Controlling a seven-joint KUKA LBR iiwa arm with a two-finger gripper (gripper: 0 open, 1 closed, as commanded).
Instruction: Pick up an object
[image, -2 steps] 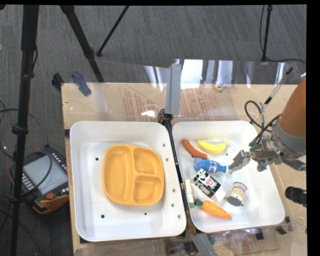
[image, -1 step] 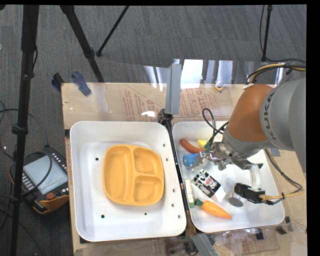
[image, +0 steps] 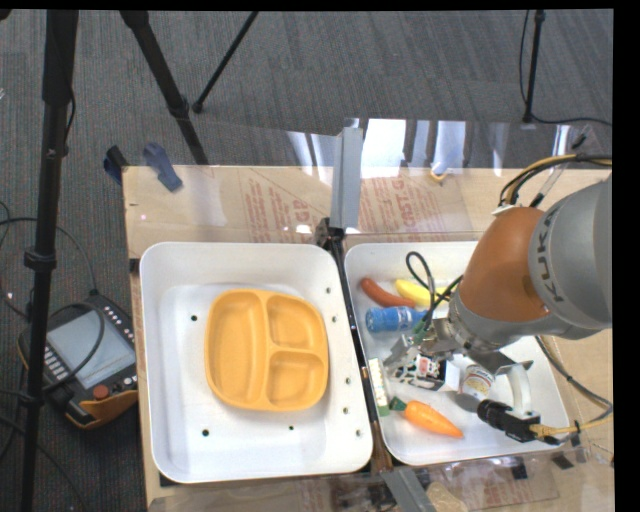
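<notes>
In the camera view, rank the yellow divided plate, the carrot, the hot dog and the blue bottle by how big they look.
Largest to smallest:
1. yellow divided plate, by far
2. carrot
3. blue bottle and hot dog look about alike; both are partly hidden by neighbours, so I won't rank them.

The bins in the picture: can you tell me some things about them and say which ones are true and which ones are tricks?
1. A yellow plate with three sections lies in the left bin. True.
2. The carrot is in the left bin. False: it lies in the right bin, near the front edge.
3. The claw is over the right bin. True.
4. The blue bottle sits on the yellow plate. False: it is in the right bin, beside the red sausage.
5. The robot arm has an orange part. True.
</notes>
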